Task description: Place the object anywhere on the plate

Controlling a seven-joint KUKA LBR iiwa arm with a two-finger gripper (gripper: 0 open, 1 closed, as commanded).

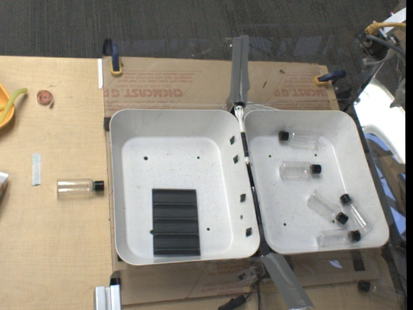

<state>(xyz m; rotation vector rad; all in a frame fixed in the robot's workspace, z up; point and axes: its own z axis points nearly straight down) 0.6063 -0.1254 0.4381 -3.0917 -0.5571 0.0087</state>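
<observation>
Overhead: black ridged rectangular plate (175, 222) lies in the left white bin (129, 131); five clear black-capped plastic vials (300, 170) lie scattered in the right white bin (361, 141).

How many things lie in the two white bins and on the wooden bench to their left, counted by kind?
Clear vials with black caps in the right bin: 5
Clear vial with black cap on the bench: 1
Black ribbed plate in the left bin: 1
Total: 7
</observation>
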